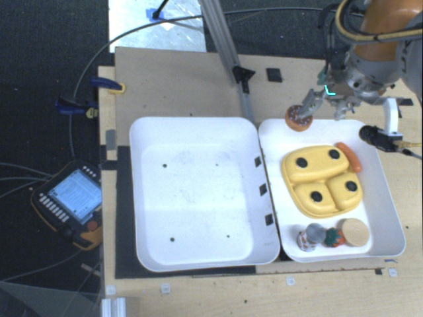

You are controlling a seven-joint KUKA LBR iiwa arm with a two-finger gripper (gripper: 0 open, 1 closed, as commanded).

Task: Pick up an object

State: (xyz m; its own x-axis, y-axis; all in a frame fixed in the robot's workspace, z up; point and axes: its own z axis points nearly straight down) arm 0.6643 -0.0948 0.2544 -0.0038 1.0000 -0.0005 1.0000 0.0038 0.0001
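One gripper (305,111) | pinching small orange object (297,119) | object partly hidden, details unclear

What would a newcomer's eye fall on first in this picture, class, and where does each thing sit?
The big yellow three-part tray in the right bin stands out first, with small toys at that bin's near edge. Next comes the grey and orange arm at top right, its gripper at a small orange object on the bin's far rim.
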